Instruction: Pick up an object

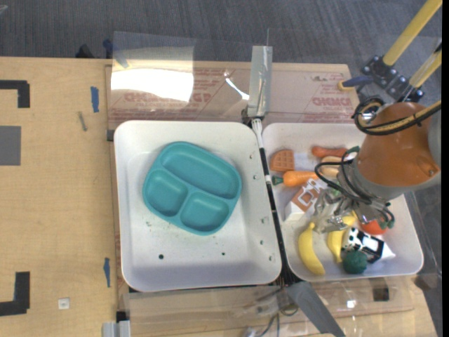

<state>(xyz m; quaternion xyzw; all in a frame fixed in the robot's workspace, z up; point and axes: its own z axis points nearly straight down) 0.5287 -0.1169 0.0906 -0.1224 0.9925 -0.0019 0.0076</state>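
Observation:
My gripper (335, 213) hangs low over the middle of the right bin (414, 255), under the orange wrist band. Just below it lie a yellow banana (309, 248), a second yellow piece (336, 241), a dark green ball (354, 262) and a black-and-white item (365, 243). An orange carrot (300, 177), a waffle-like brown piece (282, 161) and an orange sausage shape (328, 151) lie at the bin's far left. The metal of the gripper overlaps the clutter, so I cannot make out whether anything is held.
The left bin (140, 258) holds a teal divided plate (192, 187) near its middle. A metal divider post (259, 83) stands behind where the bins meet. Yellow struts (414, 27) and cables rise at the upper right.

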